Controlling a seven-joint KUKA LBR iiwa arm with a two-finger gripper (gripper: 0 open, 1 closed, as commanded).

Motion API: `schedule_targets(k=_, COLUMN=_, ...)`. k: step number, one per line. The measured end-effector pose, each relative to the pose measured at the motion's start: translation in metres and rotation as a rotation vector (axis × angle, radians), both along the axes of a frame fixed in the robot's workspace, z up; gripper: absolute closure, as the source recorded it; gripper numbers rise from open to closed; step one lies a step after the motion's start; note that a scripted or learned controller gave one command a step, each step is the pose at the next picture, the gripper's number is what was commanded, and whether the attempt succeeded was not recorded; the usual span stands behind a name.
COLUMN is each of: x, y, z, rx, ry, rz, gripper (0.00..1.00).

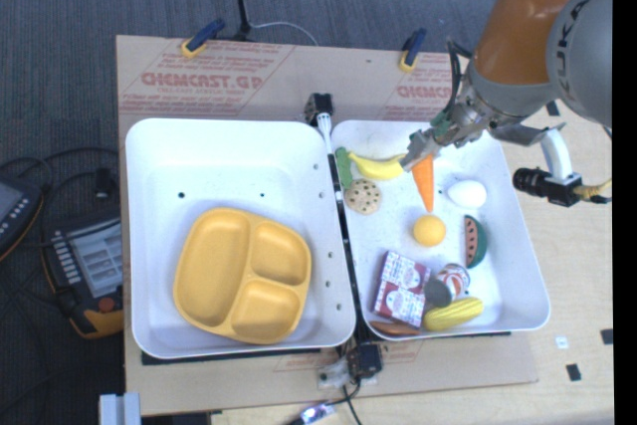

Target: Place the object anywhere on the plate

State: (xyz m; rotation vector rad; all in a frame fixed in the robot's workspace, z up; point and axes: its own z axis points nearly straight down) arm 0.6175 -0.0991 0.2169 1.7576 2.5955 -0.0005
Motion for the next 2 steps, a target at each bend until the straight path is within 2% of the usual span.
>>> schedule_targets(k=2, x=0.0015, y=0.0003, z=0.0177, rx=-0.003, ry=-0.005, rz=0.001, gripper=1.00)
